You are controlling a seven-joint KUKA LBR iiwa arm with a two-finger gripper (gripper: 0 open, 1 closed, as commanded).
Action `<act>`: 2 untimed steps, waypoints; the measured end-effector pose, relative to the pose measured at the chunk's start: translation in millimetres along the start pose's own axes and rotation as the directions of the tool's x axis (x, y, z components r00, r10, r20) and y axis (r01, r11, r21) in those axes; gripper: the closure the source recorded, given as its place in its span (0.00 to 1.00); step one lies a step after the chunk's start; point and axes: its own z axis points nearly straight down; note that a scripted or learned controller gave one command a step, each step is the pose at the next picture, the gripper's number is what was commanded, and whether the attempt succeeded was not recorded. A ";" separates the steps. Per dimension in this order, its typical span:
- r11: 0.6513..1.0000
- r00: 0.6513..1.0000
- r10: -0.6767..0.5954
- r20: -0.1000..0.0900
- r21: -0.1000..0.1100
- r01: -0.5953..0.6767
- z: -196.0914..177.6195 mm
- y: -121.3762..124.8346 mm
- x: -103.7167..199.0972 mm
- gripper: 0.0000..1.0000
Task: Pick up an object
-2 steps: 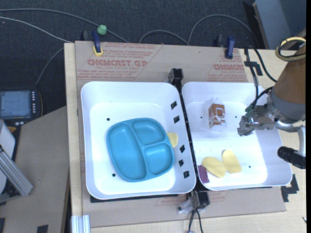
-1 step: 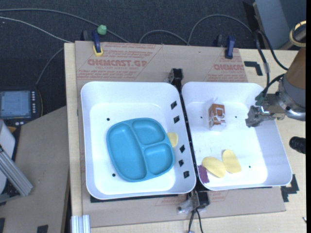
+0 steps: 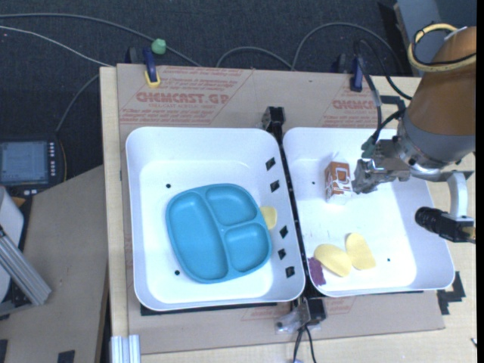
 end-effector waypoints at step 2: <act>1.000 1.000 0.000 -0.001 0.002 0.000 12.1 4.2 96.4 1.00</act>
